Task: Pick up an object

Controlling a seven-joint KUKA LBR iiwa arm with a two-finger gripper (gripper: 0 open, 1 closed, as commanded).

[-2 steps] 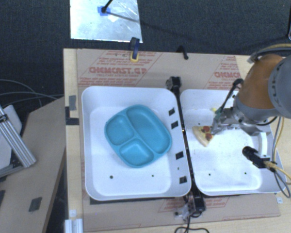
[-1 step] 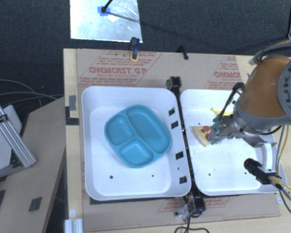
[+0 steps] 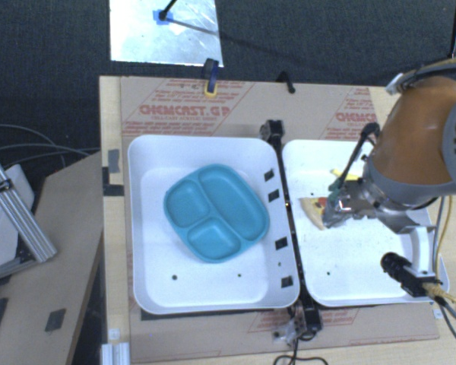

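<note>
Grey arm [image 3: 422, 143] bends down, claw [image 3: 330, 215] low inside right bin [image 3: 349, 280].

The left bin [image 3: 148, 280] is largely occupied by a blue divided tray [image 3: 215, 212] at its centre; open floor remains along its front edge and in its corners. In the right bin [image 3: 319, 284], the front floor is open. The arm [image 3: 422, 139] overhangs the bin's rear right area. A small object cluster [image 3: 313, 209] lies beside the central divider [image 3: 283, 215].
</note>
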